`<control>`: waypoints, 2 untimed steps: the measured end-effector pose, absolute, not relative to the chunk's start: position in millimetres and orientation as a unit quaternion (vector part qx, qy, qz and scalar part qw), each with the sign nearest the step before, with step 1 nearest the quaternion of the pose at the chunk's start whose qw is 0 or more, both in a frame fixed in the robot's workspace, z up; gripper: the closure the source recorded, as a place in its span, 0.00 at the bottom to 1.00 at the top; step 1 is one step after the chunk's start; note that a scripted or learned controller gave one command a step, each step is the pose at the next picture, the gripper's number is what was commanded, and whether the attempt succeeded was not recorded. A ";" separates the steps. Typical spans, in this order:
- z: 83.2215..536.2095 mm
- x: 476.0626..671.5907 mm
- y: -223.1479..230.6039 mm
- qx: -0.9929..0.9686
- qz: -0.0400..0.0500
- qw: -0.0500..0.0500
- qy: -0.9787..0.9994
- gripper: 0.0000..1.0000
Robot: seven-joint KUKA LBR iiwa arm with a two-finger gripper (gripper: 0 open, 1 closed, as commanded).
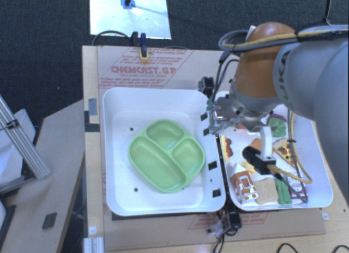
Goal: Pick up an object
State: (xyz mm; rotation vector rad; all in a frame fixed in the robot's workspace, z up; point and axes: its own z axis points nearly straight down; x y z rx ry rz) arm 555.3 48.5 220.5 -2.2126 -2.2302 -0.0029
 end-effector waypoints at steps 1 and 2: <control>219.8 570.2 36.4 -0.707 -0.001 -0.001 -0.707 1.00; 231.5 556.6 46.5 -0.705 -0.001 0.000 -0.709 1.00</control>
